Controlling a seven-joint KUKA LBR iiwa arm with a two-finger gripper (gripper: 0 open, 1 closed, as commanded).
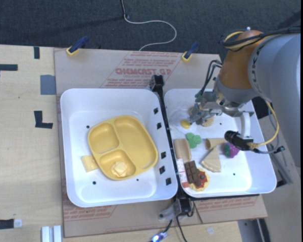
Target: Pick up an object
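the grey arm (252, 59) reaches over the right bin (257, 183). the left bin (76, 185) holds a yellow tray (122, 146). the pincer (198, 116) hangs low in the right bin; its state cannot be told. just beside it lie a small yellow piece (185, 123) and a green piece (193, 139).

dark carpet (50, 14) behind a wooden bench (20, 150)

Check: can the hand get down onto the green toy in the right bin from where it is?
Probably yes. The hand hangs in the right bin, just above the green toy. The toy's top looks uncovered; a tan block lies close on its left, so finger room there may be tight.
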